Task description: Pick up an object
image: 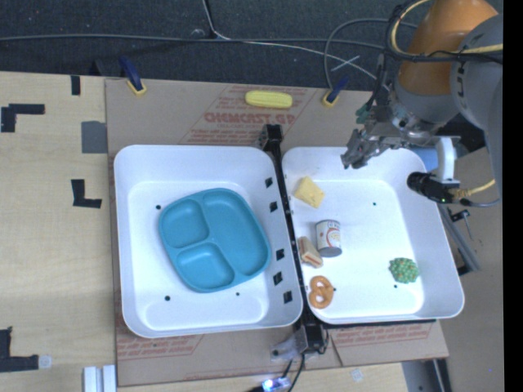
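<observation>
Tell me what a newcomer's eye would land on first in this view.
First the blue divided plate, lying alone in the left bin. Next the grey arm's orange band at upper right, its hand hanging over the right bin's back rim. Then the small items there: cheese wedge, can, pretzel and green broccoli.

Arm (458,47) cut off at right edge; hand (356,155) fingers' state unclear.
</observation>
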`<state>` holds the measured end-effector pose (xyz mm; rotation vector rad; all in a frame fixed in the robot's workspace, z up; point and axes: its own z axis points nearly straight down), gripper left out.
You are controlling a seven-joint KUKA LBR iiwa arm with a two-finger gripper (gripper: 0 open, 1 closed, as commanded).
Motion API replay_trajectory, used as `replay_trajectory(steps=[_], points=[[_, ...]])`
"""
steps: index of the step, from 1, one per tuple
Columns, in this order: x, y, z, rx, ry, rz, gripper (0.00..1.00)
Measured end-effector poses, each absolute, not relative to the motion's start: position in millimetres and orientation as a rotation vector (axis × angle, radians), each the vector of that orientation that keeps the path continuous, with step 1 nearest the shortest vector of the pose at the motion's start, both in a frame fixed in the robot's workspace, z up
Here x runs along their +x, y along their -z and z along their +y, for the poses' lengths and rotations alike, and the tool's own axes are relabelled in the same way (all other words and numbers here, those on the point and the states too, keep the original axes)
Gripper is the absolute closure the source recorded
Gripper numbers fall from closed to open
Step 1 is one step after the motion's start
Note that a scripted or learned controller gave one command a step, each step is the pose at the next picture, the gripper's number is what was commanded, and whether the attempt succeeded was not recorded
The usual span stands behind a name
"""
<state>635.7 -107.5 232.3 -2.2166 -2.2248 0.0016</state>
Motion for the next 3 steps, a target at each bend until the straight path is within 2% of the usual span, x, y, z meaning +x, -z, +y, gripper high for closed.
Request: replay_trajectory(steps=[1,3], points=[[635.9,-223,-53,-2.214,-0.002,-2.226,1.0],[613.8,-207,65,-2.212,-0.003,-2.227,1.0]])
